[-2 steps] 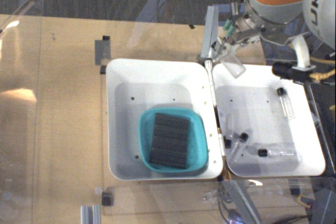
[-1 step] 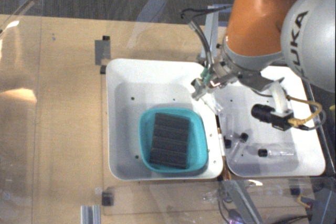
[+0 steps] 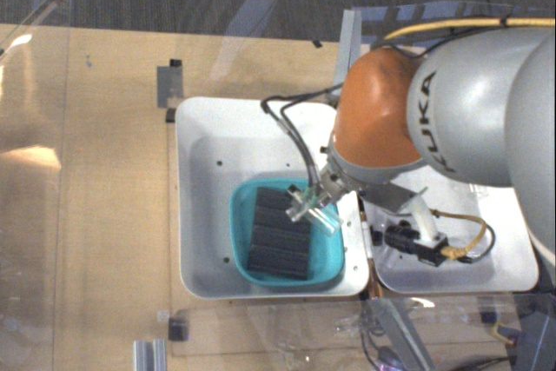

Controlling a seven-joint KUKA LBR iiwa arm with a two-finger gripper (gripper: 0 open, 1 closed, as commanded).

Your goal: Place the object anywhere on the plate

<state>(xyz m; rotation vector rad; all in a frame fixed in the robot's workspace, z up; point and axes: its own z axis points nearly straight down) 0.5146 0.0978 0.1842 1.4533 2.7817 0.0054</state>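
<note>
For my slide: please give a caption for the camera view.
KUKA arm reaching from the right over a teal plate bearing a dark ridged block in the left white bin.

Black lettering "UKA", partly cut off, printed on grey arm casing (image 3: 469, 113), just right of orange band (image 3: 375, 113). No other legible text noted.

Block (image 3: 280, 235) on plate (image 3: 241, 226), in left bin (image 3: 204, 187)

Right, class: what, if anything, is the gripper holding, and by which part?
Cannot be told. The gripper sits over the upper right corner of the dark ribbed block on the teal plate.
</note>
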